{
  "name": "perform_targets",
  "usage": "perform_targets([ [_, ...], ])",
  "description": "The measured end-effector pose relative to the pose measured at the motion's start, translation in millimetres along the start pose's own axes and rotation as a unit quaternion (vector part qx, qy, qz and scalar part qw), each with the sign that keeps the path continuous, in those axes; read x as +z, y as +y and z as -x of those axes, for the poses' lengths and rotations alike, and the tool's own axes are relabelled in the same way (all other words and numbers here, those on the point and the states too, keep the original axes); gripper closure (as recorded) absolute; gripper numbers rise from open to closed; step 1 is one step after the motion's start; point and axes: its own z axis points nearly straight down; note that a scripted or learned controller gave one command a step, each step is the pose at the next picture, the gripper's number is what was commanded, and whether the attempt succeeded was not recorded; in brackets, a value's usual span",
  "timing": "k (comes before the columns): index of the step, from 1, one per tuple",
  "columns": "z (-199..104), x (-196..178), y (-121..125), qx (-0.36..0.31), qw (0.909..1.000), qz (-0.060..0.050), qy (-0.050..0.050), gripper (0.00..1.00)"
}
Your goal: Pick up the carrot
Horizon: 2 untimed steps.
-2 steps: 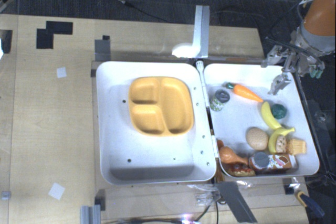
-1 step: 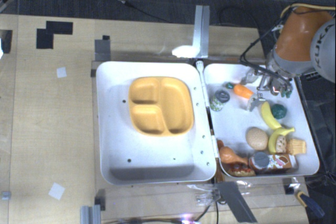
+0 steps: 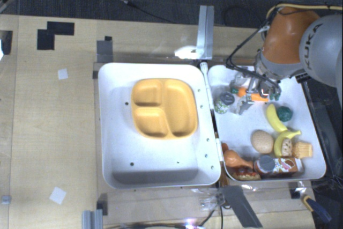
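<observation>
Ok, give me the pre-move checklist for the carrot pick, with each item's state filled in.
1. Carrot located, in the right bin: ok.
2. Pincer over the carrot: ok.
3. Carrot between the fingers: cannot tell, the wrist hides it.
4. Neighbours apart from the carrot: not ok, the small jar sits close on the carrot's left side in the view.
5. Banana and green ball out of the grasp: ok.
6. Yellow tray in the left bin, away from the work: ok.

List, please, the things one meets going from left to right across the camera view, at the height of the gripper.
Yellow divided plate → small can → gripper with the orange carrot between its fingers → dark green ball.
</observation>
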Motion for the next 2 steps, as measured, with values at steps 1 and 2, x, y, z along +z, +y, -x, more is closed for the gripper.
perform_targets([
  [1, 4.3, -15.5, 0.5, -0.002, 1.0000, -0.001, -0.007, 1.00],
  [2, 3.5, -136.2, -32.6, 0.013, 0.9999, -0.003, -0.007, 1.00],
])
